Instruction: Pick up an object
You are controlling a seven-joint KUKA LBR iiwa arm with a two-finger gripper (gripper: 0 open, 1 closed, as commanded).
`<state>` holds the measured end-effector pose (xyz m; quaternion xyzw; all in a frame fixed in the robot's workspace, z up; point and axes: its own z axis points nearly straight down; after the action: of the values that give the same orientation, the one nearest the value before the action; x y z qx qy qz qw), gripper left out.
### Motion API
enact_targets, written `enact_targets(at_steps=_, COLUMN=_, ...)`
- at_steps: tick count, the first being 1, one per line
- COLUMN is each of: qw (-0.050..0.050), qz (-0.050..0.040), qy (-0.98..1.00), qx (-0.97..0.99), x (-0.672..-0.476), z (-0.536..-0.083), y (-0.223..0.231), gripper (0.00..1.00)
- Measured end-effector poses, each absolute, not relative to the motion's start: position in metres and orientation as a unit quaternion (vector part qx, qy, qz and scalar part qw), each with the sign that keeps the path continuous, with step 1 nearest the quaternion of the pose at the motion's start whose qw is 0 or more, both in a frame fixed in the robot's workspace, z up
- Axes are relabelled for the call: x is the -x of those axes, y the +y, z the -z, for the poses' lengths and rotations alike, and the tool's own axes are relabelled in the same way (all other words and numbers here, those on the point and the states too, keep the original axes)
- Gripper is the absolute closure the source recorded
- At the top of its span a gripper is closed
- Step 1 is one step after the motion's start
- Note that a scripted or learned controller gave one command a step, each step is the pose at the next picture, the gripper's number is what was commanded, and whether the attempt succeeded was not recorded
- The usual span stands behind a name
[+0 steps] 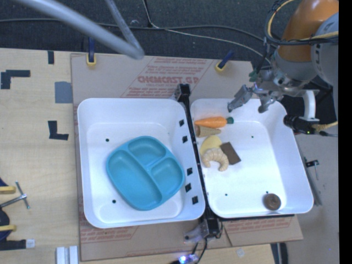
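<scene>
The arm (pixel 308 21) reaches in from the right, and its end effector (pixel 254 99) hangs over the far edge of the right bin (pixel 291 164), above the rim. The two fingers are spread wide apart, one pointing down toward the left and the other toward the right, with nothing between them.

The right bin holds a small cluster of things near its left wall. A carrot (pixel 210 122) lies crosswise at the far end of the cluster, its green tip pointing toward the end effector and lying near the left finger. Just below the carrot sits a pale beige piece (pixel 204 131), then a yellow item (pixel 210 144). A croissant (pixel 216 159) lies at the near end of the cluster, touching a dark brown flat block (pixel 230 153) on its right. A small round brown thing (pixel 271 201) rests alone in the near right corner of the same bin, well apart from the rest.

The left bin (pixel 91 147) carries a blue divided plate (pixel 144 172), lying flat and turned at an angle. Both bins sit on a sheet of cardboard (pixel 165 73) on the bench (pixel 33 147).
</scene>
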<state>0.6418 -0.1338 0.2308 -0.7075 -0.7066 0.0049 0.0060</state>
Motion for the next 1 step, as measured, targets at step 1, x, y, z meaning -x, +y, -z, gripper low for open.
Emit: enact_targets(at_steps=1, qw=0.001, qz=-0.0006, qy=-0.708, qx=0.706, x=-0.6442, z=-0.2401, y=-0.1332, gripper=0.00)
